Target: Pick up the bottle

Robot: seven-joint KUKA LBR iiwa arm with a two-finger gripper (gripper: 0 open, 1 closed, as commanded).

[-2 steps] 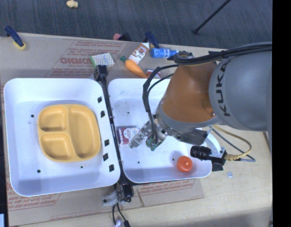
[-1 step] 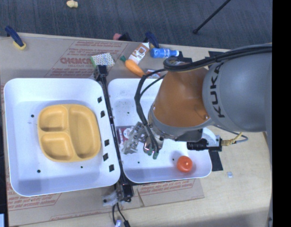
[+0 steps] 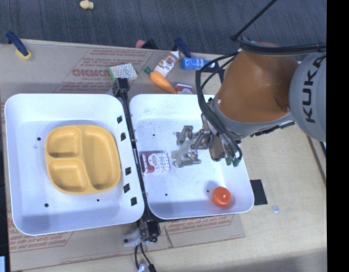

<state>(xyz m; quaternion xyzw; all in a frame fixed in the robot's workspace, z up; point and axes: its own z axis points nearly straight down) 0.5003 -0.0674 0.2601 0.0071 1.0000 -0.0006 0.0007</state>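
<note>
the arm carries the letters "kuka" in dark type on its grey casing, and the cardboard sheet under the bins shows faint red print that is too blurred to read. taking the right bin as the landmark: the bottle lies outside it, on the cardboard just beyond its far rim, a small white bottle with an orange label whose writing cannot be made out. it lies on its side, long axis slanting, one end toward the bin's far rim and the other toward a blue object that lies just beside it. an orange carrot-like piece lies between the bottle and the bin's far rim, close to the bottle. a small green-and-white checked packet sits beyond the bin's far left corner. inside the bin, a small carton with a red label lies near the middle, and an orange ball rests near the near right corner. the claw hangs over the bin's middle, just right of the carton, its metal fingers spread apart with nothing between them; it is well apart from the bottle. to the bin's left, touching it, the other bin holds a yellow divided plate. black cables run from the arm across the counter.
</note>
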